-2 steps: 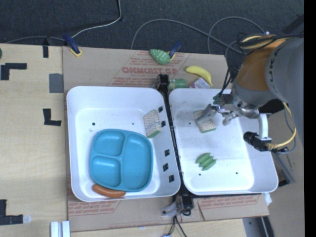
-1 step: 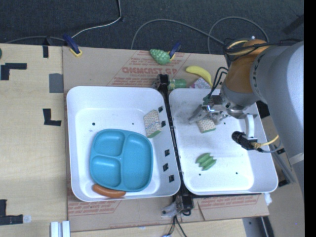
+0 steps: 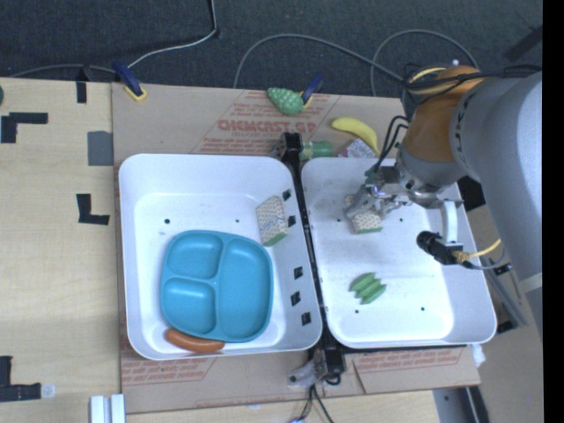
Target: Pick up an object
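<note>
My gripper (image 3: 368,203) reaches down into the right bin (image 3: 458,320) near its upper middle, right over a small tan and green block (image 3: 367,223) that lies at its fingertips. A green pea pod (image 3: 367,286) lies lower in the same bin, apart from the gripper. In the left bin (image 3: 145,183) sit a blue divided plate (image 3: 216,286), an orange sausage (image 3: 194,342) at the plate's lower edge, and a second tan and green block (image 3: 273,218) by the right wall.
Outside the bins, on the cardboard behind them, lie a yellow banana (image 3: 356,131), a green knobbly toy (image 3: 285,100) and a small green item (image 3: 318,150). Black clamps (image 3: 292,144) join the bins at the middle divider. Cables run across the back.
</note>
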You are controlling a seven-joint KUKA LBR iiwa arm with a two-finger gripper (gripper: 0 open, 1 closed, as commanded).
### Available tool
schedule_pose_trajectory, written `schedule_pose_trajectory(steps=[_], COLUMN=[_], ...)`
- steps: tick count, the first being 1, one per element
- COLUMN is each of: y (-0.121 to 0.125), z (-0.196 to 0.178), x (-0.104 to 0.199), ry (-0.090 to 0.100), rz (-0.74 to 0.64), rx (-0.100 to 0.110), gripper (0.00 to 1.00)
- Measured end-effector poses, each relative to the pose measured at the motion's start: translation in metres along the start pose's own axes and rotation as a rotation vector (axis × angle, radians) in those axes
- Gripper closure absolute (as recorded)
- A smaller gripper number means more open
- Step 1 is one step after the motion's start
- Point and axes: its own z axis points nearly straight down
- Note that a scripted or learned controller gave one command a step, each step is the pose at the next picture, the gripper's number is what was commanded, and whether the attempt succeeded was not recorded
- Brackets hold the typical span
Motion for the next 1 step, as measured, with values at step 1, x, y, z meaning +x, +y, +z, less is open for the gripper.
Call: schedule_pose_trajectory(steps=[1], y=[0.0333], z=[-0.089], x=[0.0501], ry=[0.003], rz=[-0.002], rx=[0.002], gripper=[1.0])
